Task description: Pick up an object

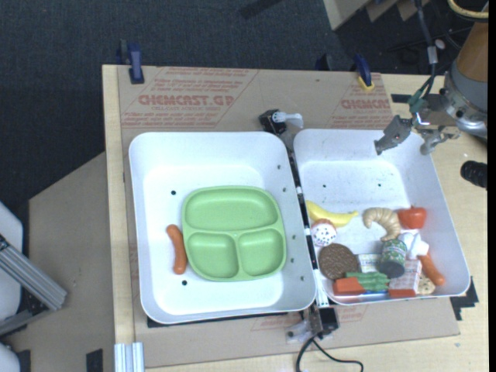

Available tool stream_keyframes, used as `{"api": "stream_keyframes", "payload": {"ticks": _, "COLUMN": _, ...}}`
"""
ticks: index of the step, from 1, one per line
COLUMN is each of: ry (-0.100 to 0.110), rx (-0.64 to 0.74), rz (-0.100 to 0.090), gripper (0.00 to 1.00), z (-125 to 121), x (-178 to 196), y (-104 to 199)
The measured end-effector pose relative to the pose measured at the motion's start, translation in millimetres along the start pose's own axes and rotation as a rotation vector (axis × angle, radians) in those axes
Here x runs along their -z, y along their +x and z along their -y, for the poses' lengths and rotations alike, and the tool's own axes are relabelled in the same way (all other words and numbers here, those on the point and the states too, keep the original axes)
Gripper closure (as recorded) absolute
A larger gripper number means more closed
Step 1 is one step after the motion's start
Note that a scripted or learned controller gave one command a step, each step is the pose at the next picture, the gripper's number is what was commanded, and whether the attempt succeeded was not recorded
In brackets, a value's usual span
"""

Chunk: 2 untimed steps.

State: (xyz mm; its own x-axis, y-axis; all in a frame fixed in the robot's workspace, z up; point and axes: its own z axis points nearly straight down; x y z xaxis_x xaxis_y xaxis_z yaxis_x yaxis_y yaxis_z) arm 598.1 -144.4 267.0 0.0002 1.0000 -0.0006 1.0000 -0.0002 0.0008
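the bench [116,208] carries two white bins, and everything here is placed against the green divided plate [232,232] in the left bin [147,161]; just left of the plate, beside its rim, lies an orange-red sausage [178,249]; right of the plate, across the seam between the bins, the right bin [349,157] holds a crowd of toy food at its near end: a yellow banana [332,214], a white spotted ball [324,233], a dark round cookie [338,260], a croissant [381,219], a red tomato-like piece [414,216] and a jumble of small packets too mixed to name; far to the right of the plate and higher in the view, the gripper [409,136] hangs above the right bin's far right corner, its fingers [390,138] spread apart with nothing between them; as for progress, i judge the pick is not yet made: no object is lifted, all lie in the bins, and the descent, the closing and the lift are all left to do.
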Motion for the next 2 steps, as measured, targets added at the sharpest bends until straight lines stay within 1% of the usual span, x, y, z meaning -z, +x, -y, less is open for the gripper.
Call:
{"api": "stream_keyframes", "payload": {"ticks": 1, "ry": 0.01, "rx": -0.005, "rz": -0.002, "gripper": 0.0, "z": 46.7, "x": -55.2, "y": -34.9}}
{"api": "stream_keyframes", "payload": {"ticks": 2, "ry": 0.009, "rx": -0.004, "rz": -0.002, "gripper": 0.0, "z": 66.7, "x": -139.2, "y": -68.5}}
